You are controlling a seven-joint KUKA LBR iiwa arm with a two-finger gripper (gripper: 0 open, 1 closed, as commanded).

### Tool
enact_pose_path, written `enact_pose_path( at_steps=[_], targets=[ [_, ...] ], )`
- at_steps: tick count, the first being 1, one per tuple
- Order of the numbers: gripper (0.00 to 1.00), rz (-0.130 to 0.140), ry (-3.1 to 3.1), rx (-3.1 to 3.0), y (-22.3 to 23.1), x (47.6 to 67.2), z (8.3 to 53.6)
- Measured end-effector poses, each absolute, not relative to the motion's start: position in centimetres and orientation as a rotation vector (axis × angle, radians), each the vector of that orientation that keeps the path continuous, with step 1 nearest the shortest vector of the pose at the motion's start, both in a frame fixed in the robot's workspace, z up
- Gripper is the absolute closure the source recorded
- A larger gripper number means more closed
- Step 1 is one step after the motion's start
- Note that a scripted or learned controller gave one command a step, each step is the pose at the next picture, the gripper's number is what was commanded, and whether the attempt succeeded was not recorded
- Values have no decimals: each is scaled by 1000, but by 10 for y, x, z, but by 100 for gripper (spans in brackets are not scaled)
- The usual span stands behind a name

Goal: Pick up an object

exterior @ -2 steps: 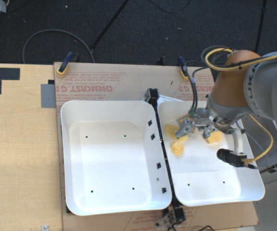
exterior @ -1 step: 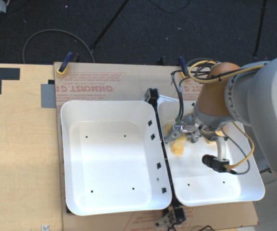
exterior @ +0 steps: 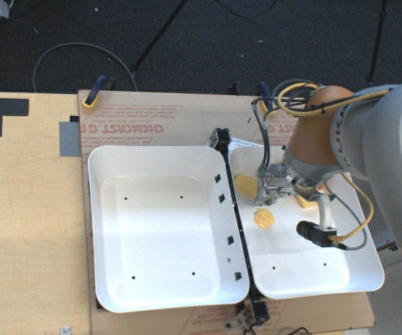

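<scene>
End effector [exterior: 267, 195] low in right bin [exterior: 326, 278], between two yellow pieces; grip state: cannot tell. Approach step, nothing visibly held. Nearest target, round yellow piece [exterior: 264, 218], lies at its 6 o'clock; next move calls for centring over it.

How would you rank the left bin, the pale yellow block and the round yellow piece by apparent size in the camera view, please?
1. Left bin, by far the largest.
2. Pale yellow block, partly hidden by the claw, so its full extent is uncertain.
3. Round yellow piece, looking slightly smaller than the block.
</scene>
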State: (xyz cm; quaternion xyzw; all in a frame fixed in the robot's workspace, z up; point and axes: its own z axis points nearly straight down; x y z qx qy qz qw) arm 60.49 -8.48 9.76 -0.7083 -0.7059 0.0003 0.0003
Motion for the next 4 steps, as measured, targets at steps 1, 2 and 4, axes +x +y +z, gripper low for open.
enact_pose_path(
  at_steps=[1,2,4],
  targets=[
    [0,2,-2217,-2225,-85,605,97],
    [0,3,-2220,-2220,-81,555,87],
    [0,0,-2219,-2224,-82,556,98]
  ],
)
